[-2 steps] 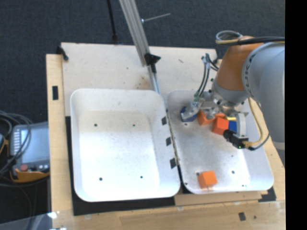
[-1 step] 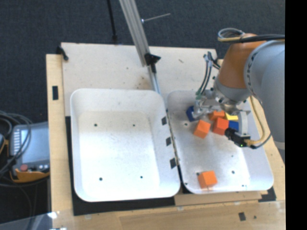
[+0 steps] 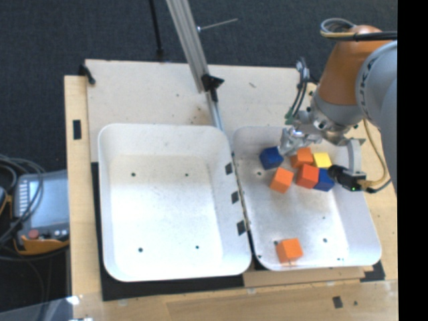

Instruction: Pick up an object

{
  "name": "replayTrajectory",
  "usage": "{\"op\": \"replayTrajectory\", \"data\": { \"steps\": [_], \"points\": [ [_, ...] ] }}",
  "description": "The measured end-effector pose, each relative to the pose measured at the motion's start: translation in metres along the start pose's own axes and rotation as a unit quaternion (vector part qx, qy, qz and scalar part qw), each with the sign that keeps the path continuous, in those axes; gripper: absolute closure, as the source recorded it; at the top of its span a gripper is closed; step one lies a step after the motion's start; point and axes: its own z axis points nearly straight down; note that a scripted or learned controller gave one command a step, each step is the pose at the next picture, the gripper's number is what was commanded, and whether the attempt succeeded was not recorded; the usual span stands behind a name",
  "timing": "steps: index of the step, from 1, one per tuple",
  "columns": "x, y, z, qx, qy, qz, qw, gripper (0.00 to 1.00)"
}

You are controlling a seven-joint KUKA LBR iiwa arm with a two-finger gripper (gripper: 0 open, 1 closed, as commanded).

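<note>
Both bins (image 3: pixel 167 199) are white, faintly speckled with dark dots. In the right one lie orange blocks (image 3: pixel 282 179), a lone orange cube (image 3: pixel 289 249), blue blocks (image 3: pixel 270 157) and a yellow one (image 3: pixel 322 160). The desk (image 3: pixel 134 92) is pale tan; the arm (image 3: pixel 348 72) is grey and orange.

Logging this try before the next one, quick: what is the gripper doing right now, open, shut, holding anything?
Gripper: down over the block cluster in the right bin; whether it holds anything cannot be told.

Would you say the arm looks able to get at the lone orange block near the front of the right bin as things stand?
Probably yes. The lone orange block sits apart from the cluster, with bare bin floor around it, though close to the right bin front wall. The gripper hangs over the cluster further back.
</note>
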Motion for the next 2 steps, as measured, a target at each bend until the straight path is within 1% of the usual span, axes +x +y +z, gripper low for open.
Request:
{"op": "replayTrajectory", "data": {
  "steps": [1,2],
  "points": [
    [0.001,-0.007,-0.051,-0.001,0.000,-0.002,1.0000,1.00],
    [0.010,-0.007,-0.103,-0.001,0.000,-0.005,1.0000,1.00]
  ]
}}
